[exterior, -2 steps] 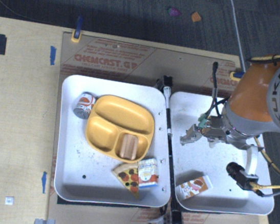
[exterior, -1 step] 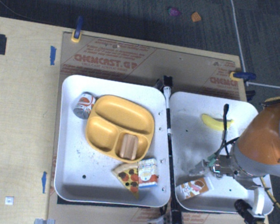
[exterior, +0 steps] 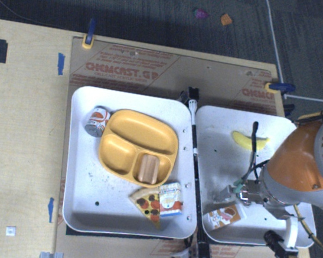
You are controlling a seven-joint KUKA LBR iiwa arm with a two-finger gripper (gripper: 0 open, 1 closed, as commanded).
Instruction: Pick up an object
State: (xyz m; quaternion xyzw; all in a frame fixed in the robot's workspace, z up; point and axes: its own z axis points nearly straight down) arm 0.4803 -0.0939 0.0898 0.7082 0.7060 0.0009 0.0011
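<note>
Gripper [exterior: 240, 193] hangs low in the right white bin [exterior: 221, 128], but whether it is apart or together I cannot tell. Just below and left of it, almost touching, lies a small flat brown-and-white printed carton [exterior: 223, 216], its long axis slanting from lower left up to upper right, toward the gripper. Farther up the bin, well apart from the carton, rests a yellow banana [exterior: 248, 142], lying roughly crosswise.

Yellow tray [exterior: 138, 143], white bins [exterior: 76, 161], possibly red-and-white can [exterior: 97, 121].
</note>
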